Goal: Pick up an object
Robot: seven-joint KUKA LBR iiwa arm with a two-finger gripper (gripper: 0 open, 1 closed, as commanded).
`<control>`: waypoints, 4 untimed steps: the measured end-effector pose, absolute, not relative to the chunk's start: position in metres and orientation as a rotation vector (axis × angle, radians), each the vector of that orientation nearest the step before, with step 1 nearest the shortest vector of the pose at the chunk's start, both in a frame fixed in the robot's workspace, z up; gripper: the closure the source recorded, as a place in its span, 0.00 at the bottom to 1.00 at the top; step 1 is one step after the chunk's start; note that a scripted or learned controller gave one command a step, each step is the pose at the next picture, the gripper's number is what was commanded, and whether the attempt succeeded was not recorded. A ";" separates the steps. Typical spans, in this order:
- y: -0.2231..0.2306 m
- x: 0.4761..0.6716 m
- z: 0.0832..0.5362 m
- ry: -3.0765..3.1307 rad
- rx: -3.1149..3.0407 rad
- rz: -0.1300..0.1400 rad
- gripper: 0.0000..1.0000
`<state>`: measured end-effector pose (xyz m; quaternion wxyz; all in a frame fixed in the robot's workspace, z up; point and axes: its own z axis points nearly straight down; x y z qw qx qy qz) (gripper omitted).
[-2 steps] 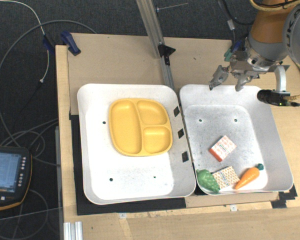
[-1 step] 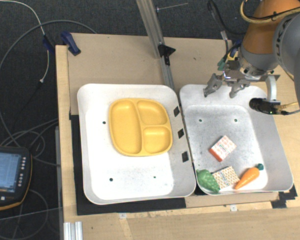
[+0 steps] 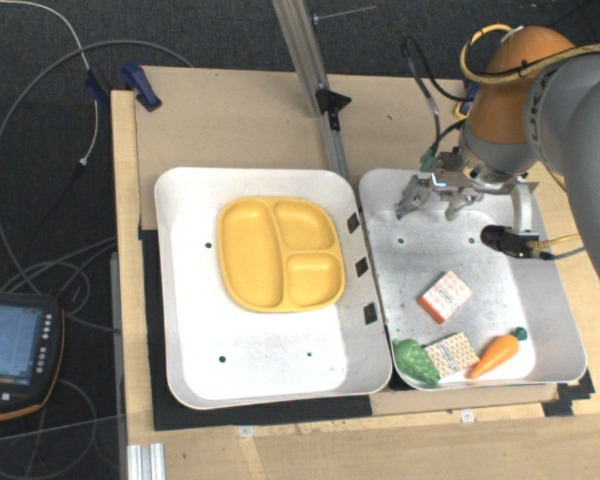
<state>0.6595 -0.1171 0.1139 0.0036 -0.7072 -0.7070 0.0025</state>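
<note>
Dark carpet with loose cables surrounds the wooden bench (image 3: 250, 98) and its two white bins. Filling much of the left bin (image 3: 180, 298) is a yellow divided plate (image 3: 280, 252). Over the far end of the right bin (image 3: 550, 308), the gripper (image 3: 438, 197) hangs with fingers spread and nothing between them, probably poised for a descent. Possible targets lie well apart from it toward the near edge: a small box (image 3: 445, 296), a green vegetable (image 3: 416, 360), a patterned packet (image 3: 452, 353) and a carrot (image 3: 497, 354).
</note>
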 end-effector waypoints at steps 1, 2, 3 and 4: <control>-0.117 0.663 0.130 -2.223 -2.221 -0.003 1.00; -0.116 0.666 0.174 -2.226 -2.224 -0.006 1.00; -0.116 0.668 0.213 -2.227 -2.224 -0.007 1.00; -0.058 0.667 0.228 -2.231 -2.215 -0.007 1.00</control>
